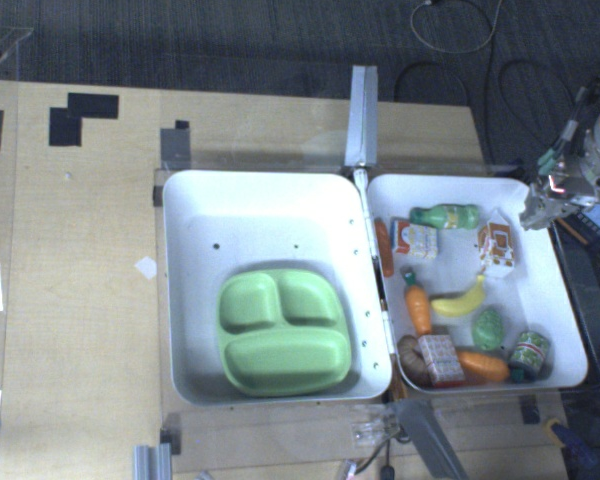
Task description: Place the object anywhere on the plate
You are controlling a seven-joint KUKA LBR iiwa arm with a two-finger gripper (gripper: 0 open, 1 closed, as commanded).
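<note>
Task looks barely started: your green three-compartment plastic plate sits bare in the left white bin, and every candidate object is in the right white bin. Gripper hovers at that bin's upper right edge, nothing visibly held; can't tell its opening. Count: one green bottle, two small cartons, two carrots, one banana, one green can, one green vegetable, one checked box. Pick, transfer, release all remain.

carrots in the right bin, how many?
2. One carrot stands near the bin's left wall, beside the banana; another carrot lies along the front wall. More may be hidden.
</note>
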